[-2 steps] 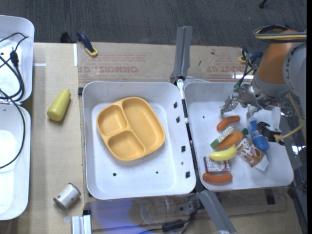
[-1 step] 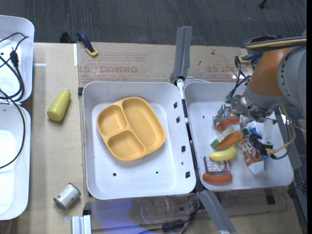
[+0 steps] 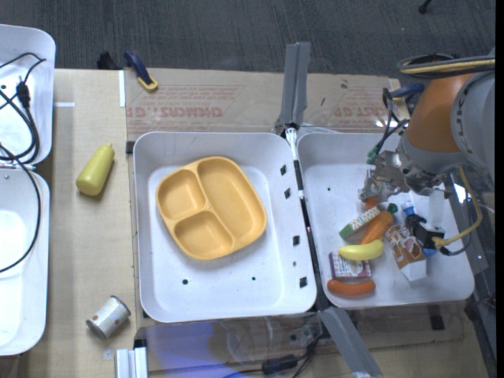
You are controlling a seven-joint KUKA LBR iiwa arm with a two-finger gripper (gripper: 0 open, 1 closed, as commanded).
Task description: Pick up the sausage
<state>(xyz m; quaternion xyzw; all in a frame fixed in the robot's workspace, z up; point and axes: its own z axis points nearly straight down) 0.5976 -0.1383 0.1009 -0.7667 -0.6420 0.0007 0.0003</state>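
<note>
Reddish-brown, the sausage (image 3: 351, 287) lies at the near edge of the right bin (image 3: 323, 172), beside a banana (image 3: 361, 251), while the gripper (image 3: 383, 181), its grip unreadable, hovers well behind, so the approach seems underway: next, a descent onto the sausage.

Both bins (image 3: 157, 290) white; left one has a yellow-orange divided plate (image 3: 210, 207). Right bin: red-brown sausage (image 3: 351, 287), yellow banana (image 3: 361, 251), orange carrot (image 3: 376, 226). Arm (image 3: 465, 116) grey with orange band; yellow bottle (image 3: 95, 171) on the tan bench (image 3: 94, 250).
</note>
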